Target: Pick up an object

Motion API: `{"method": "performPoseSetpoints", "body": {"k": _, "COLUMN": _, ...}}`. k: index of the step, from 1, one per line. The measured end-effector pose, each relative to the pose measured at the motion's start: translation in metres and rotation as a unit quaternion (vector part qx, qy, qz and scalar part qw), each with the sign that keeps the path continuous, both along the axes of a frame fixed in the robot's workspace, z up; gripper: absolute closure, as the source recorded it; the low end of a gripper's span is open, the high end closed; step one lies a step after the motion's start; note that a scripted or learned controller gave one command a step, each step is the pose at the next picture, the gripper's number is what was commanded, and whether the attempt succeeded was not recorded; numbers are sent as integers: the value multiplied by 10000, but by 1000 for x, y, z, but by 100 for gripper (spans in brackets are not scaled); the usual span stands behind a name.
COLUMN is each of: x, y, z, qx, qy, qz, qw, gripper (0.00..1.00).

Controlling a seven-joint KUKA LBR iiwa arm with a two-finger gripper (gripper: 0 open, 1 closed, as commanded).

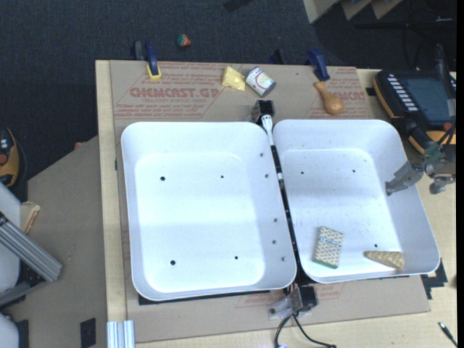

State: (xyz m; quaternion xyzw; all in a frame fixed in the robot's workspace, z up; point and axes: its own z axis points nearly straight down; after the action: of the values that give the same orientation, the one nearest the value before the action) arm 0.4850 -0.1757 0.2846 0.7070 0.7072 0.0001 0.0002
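Note:
In the right bin, a small flat box with a pale chequered pattern lies near the front wall. To its right, a tan wedge-shaped piece rests against the front right corner. My gripper hangs over that bin's right rim, above and behind both objects. Its fingers stand spread and open, one grey finger slanting down over the bin's inner wall. Nothing sits between them.
The left bin lies beside the right one. Behind the bins on the board are a yellow wedge, a small silver can, a brown wooden piece and blue clamps. A dark tablet is at the right.

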Motion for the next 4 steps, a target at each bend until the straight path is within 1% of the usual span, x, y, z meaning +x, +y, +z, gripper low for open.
{"method": "performPoseSetpoints", "body": {"k": 1, "x": 26, "y": -21, "z": 170, "qx": -47, "qy": -106, "qz": 4, "qw": 9999, "gripper": 0}}
{"method": "performPoseSetpoints", "body": {"k": 2, "x": 25, "y": -20, "z": 171, "qx": -23, "qy": -33, "qz": 6, "qw": 10000, "gripper": 100}}
{"method": "performPoseSetpoints", "body": {"k": 3, "x": 50, "y": 64, "z": 102, "qx": 22, "qy": 37, "qz": 46, "qw": 10000, "gripper": 100}}
{"method": "performPoseSetpoints", "body": {"k": 4, "x": 21, "y": 119, "z": 6, "qx": 18, "qy": 61, "qz": 22, "qw": 10000, "gripper": 100}}
